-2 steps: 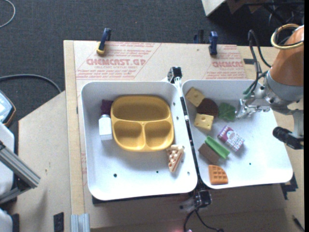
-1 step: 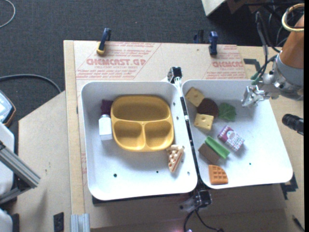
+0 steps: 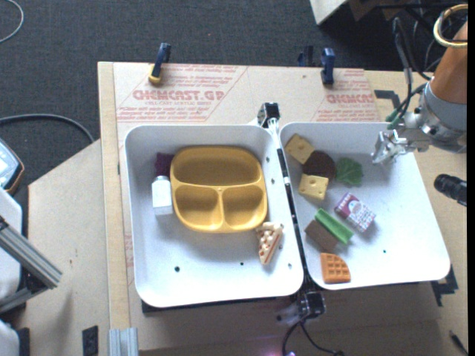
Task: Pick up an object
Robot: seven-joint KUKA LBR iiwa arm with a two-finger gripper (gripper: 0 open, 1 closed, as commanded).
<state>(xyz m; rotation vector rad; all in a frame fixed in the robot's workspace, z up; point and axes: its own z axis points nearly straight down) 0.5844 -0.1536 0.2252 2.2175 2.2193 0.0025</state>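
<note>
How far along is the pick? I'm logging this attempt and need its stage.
Nothing looks picked yet: the toys, such as the cheese block and waffle, lie in the right bin. In hand: the gripper sits over that bin's upper right part, with no toy seen between its fingers. Left: reaching a toy, grasping and lifting it.

bins (image 3: 141, 221): 2 | divided yellow tray (image 3: 218, 188): 1 | cheese blocks (image 3: 313, 187): 2 | waffles (image 3: 335, 268): 1 | clamps (image 3: 159, 63): 2

Toy food pieces (image 3: 327, 208) scattered loose in the right bin (image 3: 415, 265)
</note>
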